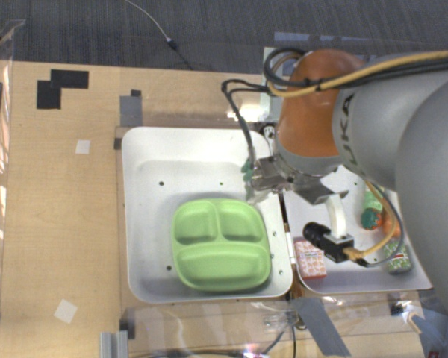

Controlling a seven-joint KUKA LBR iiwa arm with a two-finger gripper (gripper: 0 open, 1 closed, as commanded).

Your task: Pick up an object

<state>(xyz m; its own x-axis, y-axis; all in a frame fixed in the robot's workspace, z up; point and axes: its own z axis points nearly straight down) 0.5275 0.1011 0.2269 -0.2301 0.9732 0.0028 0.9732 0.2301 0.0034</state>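
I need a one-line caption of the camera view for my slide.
KUKA arm's end effector over the right edge of the left bin, which holds a green divided plate; small items lie in the right bin.

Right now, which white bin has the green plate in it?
The left bin. The green plate, with three sections, lies in it. The right bin holds small things, such as a small box.

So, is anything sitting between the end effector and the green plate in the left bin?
Nothing visible is. The end effector sits at the left bin's right edge, just above the green plate's upper right corner, with bare white floor between them.
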